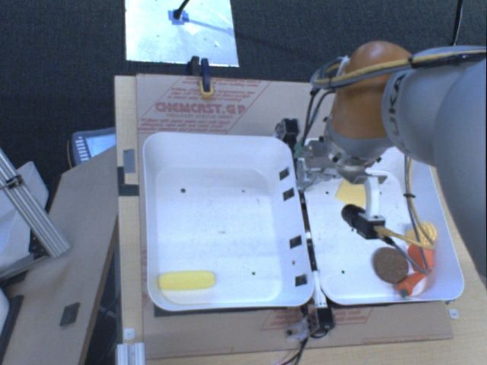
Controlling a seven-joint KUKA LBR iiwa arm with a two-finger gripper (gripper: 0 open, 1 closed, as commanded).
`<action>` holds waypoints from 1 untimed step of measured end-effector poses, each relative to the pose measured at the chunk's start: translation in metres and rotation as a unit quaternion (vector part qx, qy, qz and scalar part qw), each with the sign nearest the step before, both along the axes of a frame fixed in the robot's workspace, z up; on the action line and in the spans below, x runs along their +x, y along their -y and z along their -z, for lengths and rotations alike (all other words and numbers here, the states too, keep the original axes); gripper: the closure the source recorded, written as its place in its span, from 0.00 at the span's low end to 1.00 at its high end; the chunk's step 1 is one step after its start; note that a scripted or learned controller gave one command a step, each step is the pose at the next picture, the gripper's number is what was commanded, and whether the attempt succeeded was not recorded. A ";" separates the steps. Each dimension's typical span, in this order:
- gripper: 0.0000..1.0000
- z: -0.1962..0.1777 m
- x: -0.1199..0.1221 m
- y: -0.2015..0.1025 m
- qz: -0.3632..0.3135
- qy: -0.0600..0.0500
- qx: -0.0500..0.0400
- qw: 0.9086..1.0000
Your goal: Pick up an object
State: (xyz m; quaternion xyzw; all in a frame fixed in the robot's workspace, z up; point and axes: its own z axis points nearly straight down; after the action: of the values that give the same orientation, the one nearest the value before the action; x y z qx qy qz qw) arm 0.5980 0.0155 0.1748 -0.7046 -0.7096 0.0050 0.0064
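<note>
In the near left corner of the left bin [217, 144] lies a yellow oblong block [186, 281]. Near the right bin's [373, 298] front, an orange carrot-like piece [415, 282] sits just beside a brown disc [390, 265]. Farther back lies a pale yellow flat piece [348, 192]. The gripper [304, 169] hangs by the divider; whether it is spread or closed cannot be told.

The arm [426, 97] hangs over the right bin [449, 284], a brown disc [390, 265] inside; the left bin [221, 219] holds a yellow block [186, 280].
</note>
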 end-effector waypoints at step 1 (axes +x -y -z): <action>1.00 -0.010 0.042 0.036 0.004 0.011 -0.002 1.000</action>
State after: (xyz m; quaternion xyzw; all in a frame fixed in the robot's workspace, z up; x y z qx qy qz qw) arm 0.6402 -0.0205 0.1853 -0.7076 -0.7066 -0.0012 -0.0024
